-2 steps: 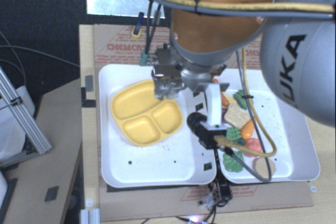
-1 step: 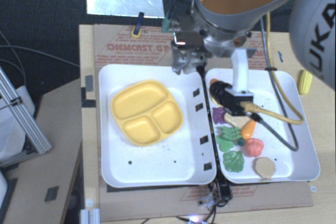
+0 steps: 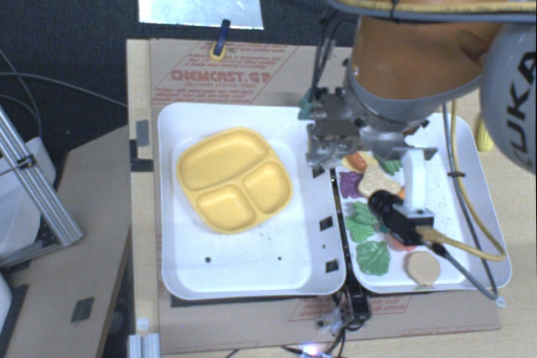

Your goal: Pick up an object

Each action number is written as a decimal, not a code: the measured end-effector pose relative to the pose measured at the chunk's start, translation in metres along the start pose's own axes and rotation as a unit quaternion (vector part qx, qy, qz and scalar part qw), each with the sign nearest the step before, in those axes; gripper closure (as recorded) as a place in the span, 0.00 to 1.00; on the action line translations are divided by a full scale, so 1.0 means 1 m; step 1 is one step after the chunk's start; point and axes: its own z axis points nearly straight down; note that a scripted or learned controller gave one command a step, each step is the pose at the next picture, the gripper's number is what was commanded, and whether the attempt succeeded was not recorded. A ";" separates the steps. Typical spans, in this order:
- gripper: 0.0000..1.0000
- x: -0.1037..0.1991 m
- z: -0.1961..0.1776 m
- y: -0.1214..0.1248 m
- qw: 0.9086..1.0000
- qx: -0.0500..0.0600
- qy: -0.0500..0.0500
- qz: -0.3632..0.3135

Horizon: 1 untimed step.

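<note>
Two bins; gripper low over right bin toy food, opening cannot be told.

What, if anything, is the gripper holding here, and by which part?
It cannot be told. The gripper hangs low over the right bin's pile of toy food, but the arm's bulk hides its tips, so no object is visible in a hold.

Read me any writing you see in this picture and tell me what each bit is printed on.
"CHEMCAST GP": red print on the brown sheet behind the left bin.
"UKA": black letters, cut off at the edge, on the grey arm.
More red print on the same brown sheet, along its front edge under the bins: too small and blurred to read.
</note>
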 end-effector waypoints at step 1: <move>1.00 0.003 -0.014 0.002 1.000 -0.004 0.002 -0.004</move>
